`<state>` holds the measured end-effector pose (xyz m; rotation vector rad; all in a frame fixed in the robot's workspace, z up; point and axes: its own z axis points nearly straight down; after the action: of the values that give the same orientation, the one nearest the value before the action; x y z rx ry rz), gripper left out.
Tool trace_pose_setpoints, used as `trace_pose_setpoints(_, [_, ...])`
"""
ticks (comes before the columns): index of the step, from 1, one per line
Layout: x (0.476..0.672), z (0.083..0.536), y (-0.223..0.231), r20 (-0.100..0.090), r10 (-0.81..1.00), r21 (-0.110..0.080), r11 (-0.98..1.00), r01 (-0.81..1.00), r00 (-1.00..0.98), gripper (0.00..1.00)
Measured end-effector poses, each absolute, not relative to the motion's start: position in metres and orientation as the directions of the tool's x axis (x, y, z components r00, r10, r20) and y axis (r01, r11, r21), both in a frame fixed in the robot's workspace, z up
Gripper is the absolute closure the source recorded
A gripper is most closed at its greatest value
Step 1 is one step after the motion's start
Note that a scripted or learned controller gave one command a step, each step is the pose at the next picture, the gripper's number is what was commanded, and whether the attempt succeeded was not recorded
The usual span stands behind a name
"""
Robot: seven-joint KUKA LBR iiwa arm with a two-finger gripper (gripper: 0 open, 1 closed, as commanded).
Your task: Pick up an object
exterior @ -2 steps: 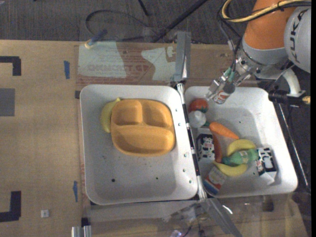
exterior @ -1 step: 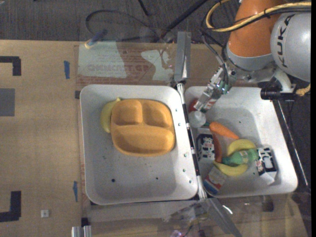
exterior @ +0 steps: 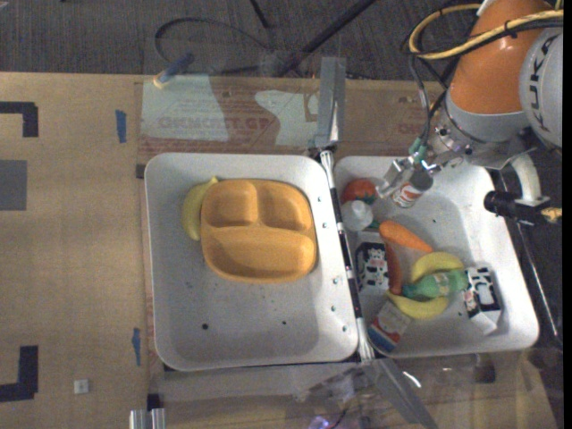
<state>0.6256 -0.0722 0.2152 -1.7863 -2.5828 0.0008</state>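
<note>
My gripper hangs over the back of the right bin, reaching down and left from the orange-banded wrist. A small red and white bottle sits between its fingers, with one grey finger pressed against the bottle's left side. Just left of it lie a red tomato and a clear bottle with a white cap. Below are an orange carrot, a cow-print carton, a yellow banana and a green bottle.
A white carton lies at the right bin's front right, and another carton is at its front left corner. The left bin holds an orange divided plate with a yellow banana poking out from under its left edge.
</note>
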Motion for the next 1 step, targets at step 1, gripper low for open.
trace_pose_setpoints(1, [0.6194,0.1917,-0.0777,0.000,0.780,0.000,0.626,0.780,-0.626,1.00])
